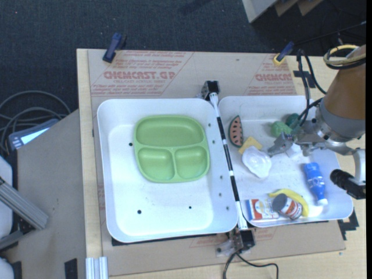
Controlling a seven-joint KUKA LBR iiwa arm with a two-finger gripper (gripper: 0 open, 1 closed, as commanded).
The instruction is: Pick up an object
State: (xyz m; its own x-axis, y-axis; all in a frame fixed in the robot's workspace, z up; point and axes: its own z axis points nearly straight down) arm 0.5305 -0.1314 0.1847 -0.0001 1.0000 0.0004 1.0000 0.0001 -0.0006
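1. Camera view, bench: two shallow white bins sit side by side on a board printed with red lettering. The left bin (116, 208) holds a light green divided plate (172, 148) with one long compartment and two smaller ones, lying flat toward the bin's upper half.
2. Right bin (256, 106): a watermelon-slice toy (235, 131) lies near the left wall, with a yellow wedge (251, 143) just beside it and a crumpled white object (257, 163) below that.
3. A blue bottle (314, 182) with a white cap lies on its side toward the bin's right. Along the front wall are a yellow banana (297, 199), a dark round object (283, 204) touching it, and a flat printed package (258, 209).
4. The arm enters from the right, its orange band above the wrist. The gripper (281, 145) points left, low over the bin's upper middle, next to a green object (287, 125). How far its jaws stand apart cannot be told, and nothing is clearly seen between them.
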